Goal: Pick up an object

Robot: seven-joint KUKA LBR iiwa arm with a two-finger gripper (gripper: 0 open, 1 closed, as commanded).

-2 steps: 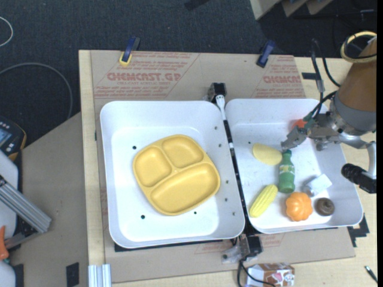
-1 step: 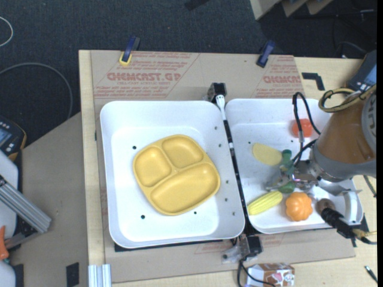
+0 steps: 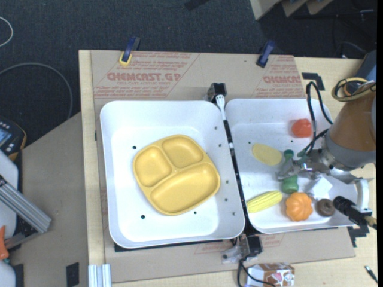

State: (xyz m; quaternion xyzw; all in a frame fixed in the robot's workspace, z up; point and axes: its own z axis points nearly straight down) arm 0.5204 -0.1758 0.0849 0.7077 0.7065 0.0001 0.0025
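red lettering is printed on the brown protective paper [image 3: 179, 76] that covers the worktop behind the two bins. above the left bin, "chemcast gp" can be read in large outlined capitals, with smaller lines of red print above and below it that are too fine to be made out. the same mark is repeated above the right bin [image 3: 281, 76], where it is cut short and only partly legible. no other text can be read.

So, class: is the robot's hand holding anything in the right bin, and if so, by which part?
It cannot be told. The hand is down among the toys, right by a green piece, but no object shows clearly between its fingers.
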